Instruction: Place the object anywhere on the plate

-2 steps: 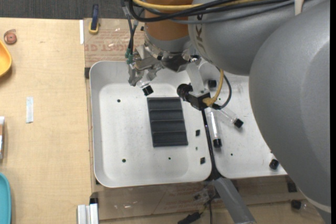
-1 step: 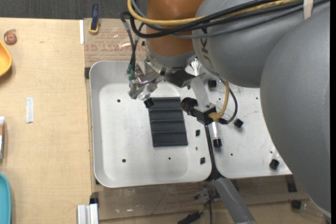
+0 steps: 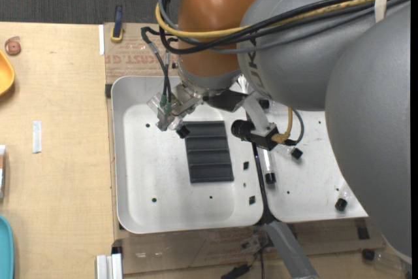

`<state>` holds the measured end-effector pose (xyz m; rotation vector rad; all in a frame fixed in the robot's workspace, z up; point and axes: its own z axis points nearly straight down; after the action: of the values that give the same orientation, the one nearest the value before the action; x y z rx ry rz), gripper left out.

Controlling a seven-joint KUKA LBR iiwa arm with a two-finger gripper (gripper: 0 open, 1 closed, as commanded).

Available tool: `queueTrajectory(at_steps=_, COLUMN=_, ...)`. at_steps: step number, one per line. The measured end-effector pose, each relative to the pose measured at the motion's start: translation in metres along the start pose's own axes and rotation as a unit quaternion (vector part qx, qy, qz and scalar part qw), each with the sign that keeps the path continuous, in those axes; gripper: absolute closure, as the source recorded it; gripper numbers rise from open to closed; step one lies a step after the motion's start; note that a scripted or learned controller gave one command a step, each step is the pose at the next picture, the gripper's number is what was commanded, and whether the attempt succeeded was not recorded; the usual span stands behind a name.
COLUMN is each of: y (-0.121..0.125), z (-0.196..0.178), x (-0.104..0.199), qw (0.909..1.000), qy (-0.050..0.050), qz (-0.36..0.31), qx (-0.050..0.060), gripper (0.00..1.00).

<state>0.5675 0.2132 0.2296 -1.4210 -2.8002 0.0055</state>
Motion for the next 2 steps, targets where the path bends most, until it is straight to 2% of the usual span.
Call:
queueTrajectory(at_steps=1, y=0.018, z=-0.018, x=-0.013, qw=0.9975, qy=-0.001, qz=-0.070, qx=-0.002, gripper=1.00)
queueTrajectory(at_steps=2, y=0.045, z=0.004, x=-0.026, qw=0.9937, qy=-0.001, qz=-0.112, qx=-0.002, gripper=1.00)
